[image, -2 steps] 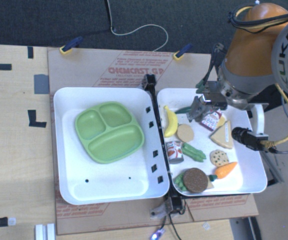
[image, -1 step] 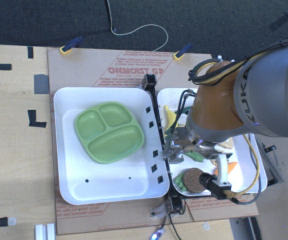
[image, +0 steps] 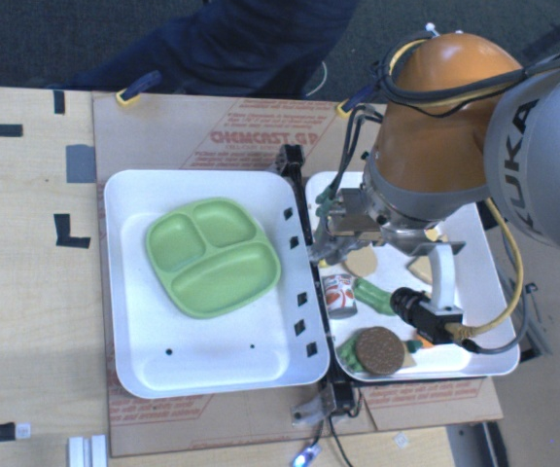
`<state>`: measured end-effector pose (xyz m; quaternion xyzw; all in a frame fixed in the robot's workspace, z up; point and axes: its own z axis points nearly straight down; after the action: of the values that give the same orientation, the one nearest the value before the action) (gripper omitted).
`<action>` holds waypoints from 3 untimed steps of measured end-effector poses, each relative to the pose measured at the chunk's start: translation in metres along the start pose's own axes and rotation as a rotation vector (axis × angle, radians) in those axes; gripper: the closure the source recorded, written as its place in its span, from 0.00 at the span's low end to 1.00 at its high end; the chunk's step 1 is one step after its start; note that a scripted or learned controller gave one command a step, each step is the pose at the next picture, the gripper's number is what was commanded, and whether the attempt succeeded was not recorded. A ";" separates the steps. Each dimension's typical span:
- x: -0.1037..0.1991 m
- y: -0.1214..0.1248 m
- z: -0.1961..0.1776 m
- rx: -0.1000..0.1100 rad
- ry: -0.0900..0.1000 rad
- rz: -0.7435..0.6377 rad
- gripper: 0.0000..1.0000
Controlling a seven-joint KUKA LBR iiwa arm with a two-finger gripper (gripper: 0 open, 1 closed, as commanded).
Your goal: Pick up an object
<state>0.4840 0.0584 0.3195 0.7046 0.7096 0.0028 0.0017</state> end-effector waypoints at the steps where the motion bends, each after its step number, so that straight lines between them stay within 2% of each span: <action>1: -0.044 0.000 -0.091 -0.001 -0.002 0.008 1.00; 2: -0.010 0.000 -0.090 0.008 -0.002 0.004 1.00; 3: -0.011 0.000 -0.100 0.008 -0.003 0.005 1.00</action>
<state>0.4838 0.0471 0.4195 0.7065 0.7077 -0.0012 -0.0002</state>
